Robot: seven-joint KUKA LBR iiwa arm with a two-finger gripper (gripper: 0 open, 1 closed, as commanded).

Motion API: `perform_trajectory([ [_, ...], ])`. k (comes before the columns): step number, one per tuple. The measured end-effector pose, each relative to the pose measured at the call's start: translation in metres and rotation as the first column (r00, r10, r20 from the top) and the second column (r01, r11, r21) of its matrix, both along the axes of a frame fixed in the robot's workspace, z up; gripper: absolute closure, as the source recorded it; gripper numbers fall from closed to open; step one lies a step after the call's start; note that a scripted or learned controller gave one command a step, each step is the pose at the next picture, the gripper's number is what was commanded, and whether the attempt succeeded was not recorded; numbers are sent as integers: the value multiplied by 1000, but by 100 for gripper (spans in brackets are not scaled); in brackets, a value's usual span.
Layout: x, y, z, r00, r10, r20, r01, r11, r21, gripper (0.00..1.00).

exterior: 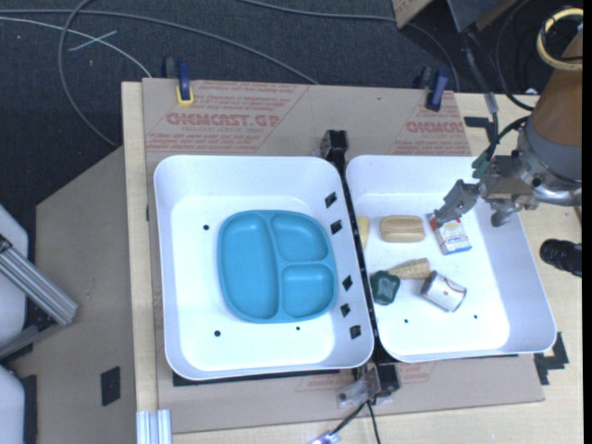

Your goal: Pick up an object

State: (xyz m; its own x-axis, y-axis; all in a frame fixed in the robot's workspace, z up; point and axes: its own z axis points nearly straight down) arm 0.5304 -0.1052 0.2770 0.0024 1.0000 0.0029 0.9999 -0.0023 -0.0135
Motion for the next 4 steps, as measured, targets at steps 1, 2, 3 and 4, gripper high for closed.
perform_trajectory([
  [1,2,0,6,1000,3,12,-3,1000,-2,0],
  [2,1,1,-57,1000,2,6,-2,1000,-1,0],
  [3,-2,5,-120,1000,2,5,-2,1000,0,0],
  [4,-4,2,-163,1000,2,8,-2,1000,-1,0],
])
